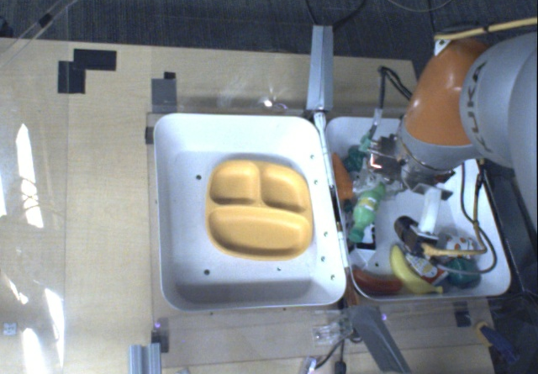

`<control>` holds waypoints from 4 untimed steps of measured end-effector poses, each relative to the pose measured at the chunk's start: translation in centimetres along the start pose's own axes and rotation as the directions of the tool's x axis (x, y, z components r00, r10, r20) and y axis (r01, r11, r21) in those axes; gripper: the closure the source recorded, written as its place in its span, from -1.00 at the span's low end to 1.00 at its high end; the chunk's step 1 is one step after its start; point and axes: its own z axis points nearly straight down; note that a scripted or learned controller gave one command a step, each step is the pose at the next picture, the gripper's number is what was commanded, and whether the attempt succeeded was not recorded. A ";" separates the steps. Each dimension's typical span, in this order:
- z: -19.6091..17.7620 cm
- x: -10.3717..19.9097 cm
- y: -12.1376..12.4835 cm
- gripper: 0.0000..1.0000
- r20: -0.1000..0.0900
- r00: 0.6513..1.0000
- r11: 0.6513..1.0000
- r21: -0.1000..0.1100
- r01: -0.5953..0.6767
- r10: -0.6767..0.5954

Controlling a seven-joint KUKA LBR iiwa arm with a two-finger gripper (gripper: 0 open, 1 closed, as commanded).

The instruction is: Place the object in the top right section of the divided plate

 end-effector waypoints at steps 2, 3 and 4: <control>0.0 6.8 -1.4 -1.00 0.001 0.997 0.997 0.001 -0.081 0.081; 0.1 8.6 -8.5 -1.00 0.003 0.915 0.915 0.004 -0.404 0.404; -11.4 11.0 -6.7 -1.00 0.000 0.994 0.994 -0.002 -0.112 0.112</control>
